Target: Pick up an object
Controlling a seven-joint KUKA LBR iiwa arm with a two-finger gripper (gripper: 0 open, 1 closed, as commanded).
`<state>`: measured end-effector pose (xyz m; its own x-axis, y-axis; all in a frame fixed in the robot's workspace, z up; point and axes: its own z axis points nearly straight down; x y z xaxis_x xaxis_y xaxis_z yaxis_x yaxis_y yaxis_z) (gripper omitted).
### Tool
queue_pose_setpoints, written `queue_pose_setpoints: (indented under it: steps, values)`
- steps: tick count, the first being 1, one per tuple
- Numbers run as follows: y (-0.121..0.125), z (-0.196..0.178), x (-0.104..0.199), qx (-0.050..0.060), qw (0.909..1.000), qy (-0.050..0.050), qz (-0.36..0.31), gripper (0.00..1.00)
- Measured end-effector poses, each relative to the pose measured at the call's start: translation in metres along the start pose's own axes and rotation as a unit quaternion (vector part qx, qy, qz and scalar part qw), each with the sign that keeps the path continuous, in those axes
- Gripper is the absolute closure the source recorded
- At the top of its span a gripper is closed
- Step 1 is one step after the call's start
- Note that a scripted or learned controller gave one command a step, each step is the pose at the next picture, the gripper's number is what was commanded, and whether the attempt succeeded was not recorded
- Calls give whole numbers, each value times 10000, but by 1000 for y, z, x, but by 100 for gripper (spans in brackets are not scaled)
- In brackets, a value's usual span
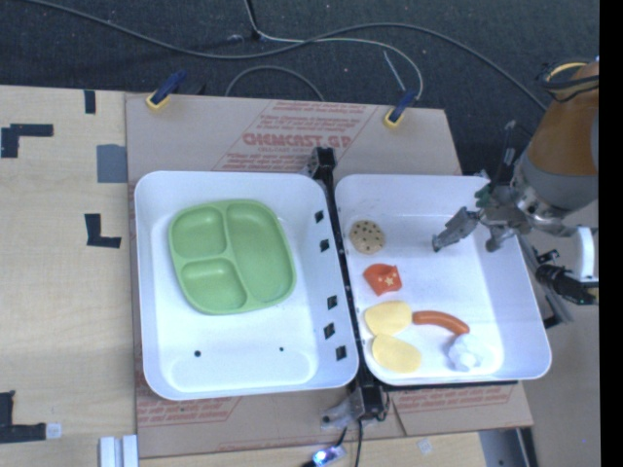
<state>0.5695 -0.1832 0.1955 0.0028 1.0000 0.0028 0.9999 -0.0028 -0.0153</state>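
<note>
While arm reaches in, open tool (474, 233) hovers over rt bin (428, 195).

Two white bins (156, 261), middle of frame: smooth plastic, bit shiny. Green tray (232, 256), left bin: smooth plastic, soft shine. Brown board (292, 134) under bins: matt cardboard, red print. Bench top (49, 261), left side: pale wood look, flat, matt. Floor (117, 27), top of frame: dark, rough like carpet. Gripper (469, 233), right: grey metal look. Cookie (366, 234), right bin: rough, speckled. Sausage (440, 320): smooth, shiny.
</note>
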Motion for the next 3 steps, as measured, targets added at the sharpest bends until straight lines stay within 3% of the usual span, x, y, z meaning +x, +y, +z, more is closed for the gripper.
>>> queue_pose_setpoints:
  steps: [1,3]
  values:
    - [3,-8,0,-67,10000,-14,-19,0]
    - [-1,110,0,-68,10000,-22,-23,0]
